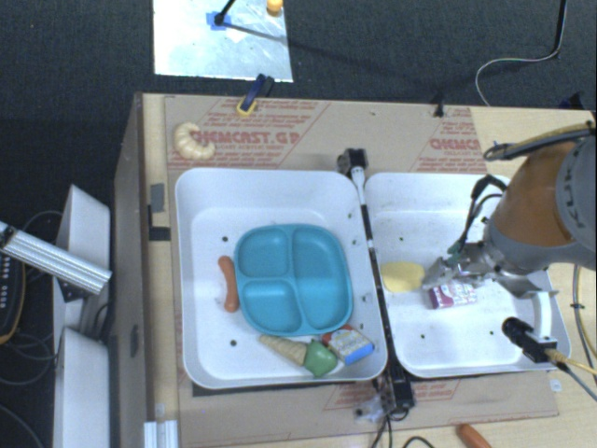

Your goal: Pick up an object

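Two red prints on the cardboard (392, 129) are partly readable, something like "CHEMCAST". A pink packet (451, 295) lies in the right bin (466, 357), directly under the gripper (459, 269) and touching it, just right of a yellow disc (402, 275). How the gripper stands, I cannot tell.

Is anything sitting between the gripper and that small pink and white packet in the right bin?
Nothing visible does. The gripper is right over the pink and white packet in the right bin. The yellow disc lies just beside the packet toward the divider, off the gripper's line.
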